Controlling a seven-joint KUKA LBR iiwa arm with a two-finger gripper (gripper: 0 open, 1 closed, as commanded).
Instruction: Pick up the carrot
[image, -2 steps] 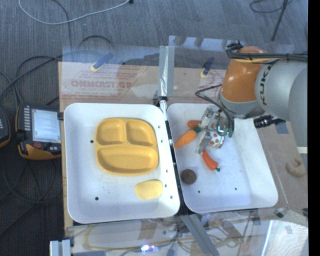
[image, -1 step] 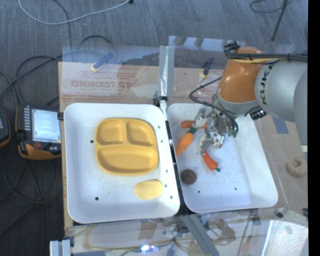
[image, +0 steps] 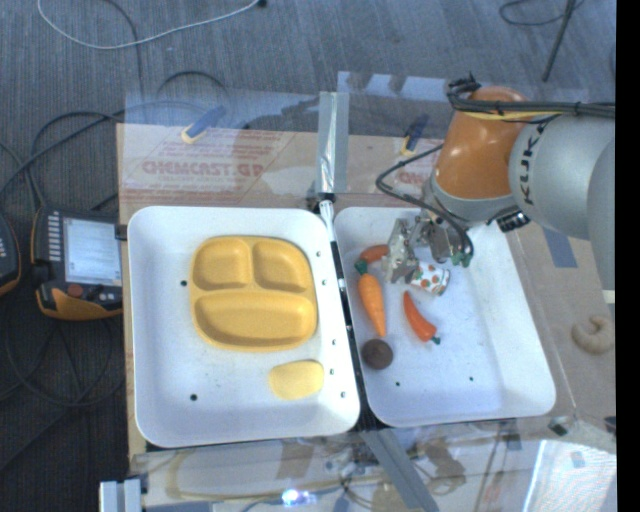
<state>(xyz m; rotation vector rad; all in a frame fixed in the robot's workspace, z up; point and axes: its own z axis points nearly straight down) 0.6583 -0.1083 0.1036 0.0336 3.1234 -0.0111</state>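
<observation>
The carrot (image: 372, 303) lies in the right bin (image: 500, 390) near its left wall, orange, with a green tip pointing up. The gripper (image: 412, 256) hangs over the upper middle of that bin, just right of and above the carrot's top end. I see nothing between its fingers. Its lower parts are close to a small white patterned item (image: 432, 279). The grey arm with its orange band (image: 480, 150) comes in from the upper right.
A red chili pepper (image: 420, 317) lies right of the carrot. A dark brown round item (image: 377, 353) sits below the carrot, and a small orange-red piece (image: 375, 254) above it. The left bin (image: 160, 400) holds a yellow divided tray (image: 253, 292) and a yellow lump (image: 296, 379).
</observation>
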